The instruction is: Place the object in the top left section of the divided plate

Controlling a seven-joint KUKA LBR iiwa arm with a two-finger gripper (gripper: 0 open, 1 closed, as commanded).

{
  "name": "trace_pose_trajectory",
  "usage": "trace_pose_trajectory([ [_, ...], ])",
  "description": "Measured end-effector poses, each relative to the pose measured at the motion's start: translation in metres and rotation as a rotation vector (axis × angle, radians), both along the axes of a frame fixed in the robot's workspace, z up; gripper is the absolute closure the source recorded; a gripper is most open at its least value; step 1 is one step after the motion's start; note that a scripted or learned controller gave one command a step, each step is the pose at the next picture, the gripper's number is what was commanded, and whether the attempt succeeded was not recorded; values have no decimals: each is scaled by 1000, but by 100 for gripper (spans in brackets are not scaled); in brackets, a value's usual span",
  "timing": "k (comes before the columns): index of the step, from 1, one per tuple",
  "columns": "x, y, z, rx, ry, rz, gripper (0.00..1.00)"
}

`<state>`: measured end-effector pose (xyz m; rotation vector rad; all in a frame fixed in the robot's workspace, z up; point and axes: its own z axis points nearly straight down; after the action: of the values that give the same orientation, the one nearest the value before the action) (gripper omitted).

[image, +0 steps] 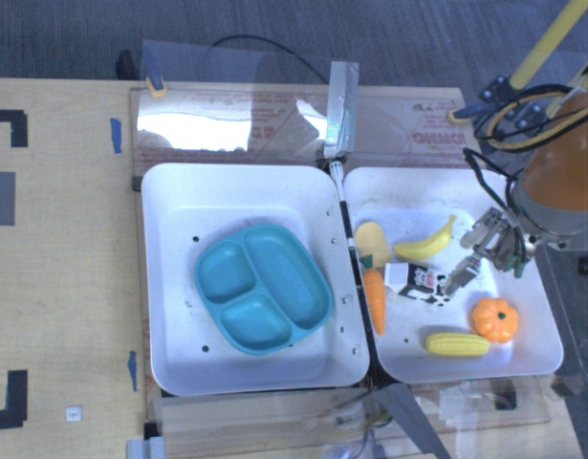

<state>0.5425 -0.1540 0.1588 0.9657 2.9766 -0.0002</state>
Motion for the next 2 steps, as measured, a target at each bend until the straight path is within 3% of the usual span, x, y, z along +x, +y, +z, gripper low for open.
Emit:
trace_pose_trajectory([
  [1, -60, -21, -72, 1, 1, 29, 0],
  [2, -61, -21, -72, 1, 2, 29, 0],
])
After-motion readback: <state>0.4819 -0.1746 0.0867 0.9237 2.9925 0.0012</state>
